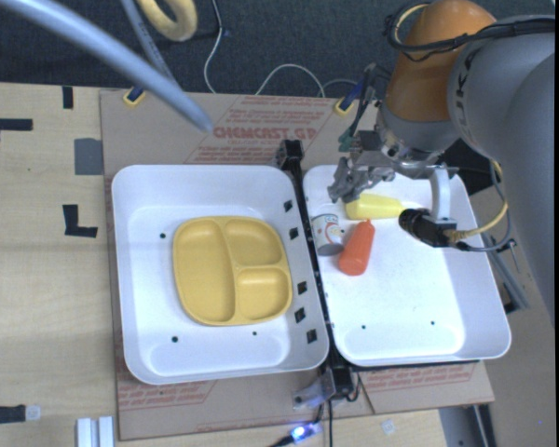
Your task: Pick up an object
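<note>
Finger state cannot be told: the gripper is seen from above and its tips are masked by the wrist hardware. It is positioned low in the right bin, near the far-left corner, just beside the yellow piece. Nothing is seen held between the tips.

Candidate objects are clustered: the yellow piece lies touching or nearly touching the orange carrot-shaped toy, with a small white-and-grey item close against the divider wall.

Risks as judged:
- two pieces could be pinched together, then one dropped on lift
- the yellow piece could be pushed aside rather than clamped
- a tip could be jammed against the bin wall

The yellow divided plate in the left bin is untouched.
</note>
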You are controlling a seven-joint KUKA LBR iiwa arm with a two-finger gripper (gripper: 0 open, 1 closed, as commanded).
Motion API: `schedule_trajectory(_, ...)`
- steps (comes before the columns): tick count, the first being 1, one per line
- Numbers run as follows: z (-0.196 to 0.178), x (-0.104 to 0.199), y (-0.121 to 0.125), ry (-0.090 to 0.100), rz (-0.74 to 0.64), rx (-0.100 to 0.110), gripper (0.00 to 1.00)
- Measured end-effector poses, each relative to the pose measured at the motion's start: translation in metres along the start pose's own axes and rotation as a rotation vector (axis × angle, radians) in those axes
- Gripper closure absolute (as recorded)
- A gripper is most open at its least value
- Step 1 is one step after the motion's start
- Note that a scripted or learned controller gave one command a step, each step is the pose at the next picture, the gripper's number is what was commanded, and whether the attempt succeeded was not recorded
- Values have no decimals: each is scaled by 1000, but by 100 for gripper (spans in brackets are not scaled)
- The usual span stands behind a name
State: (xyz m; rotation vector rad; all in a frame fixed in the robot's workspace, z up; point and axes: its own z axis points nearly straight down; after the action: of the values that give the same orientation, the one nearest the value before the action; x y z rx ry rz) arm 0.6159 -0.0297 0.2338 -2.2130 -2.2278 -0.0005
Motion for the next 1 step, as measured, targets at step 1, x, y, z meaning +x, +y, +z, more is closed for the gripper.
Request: schedule_trajectory(1, 7, 59, -4, 0, 0, 2, 100)
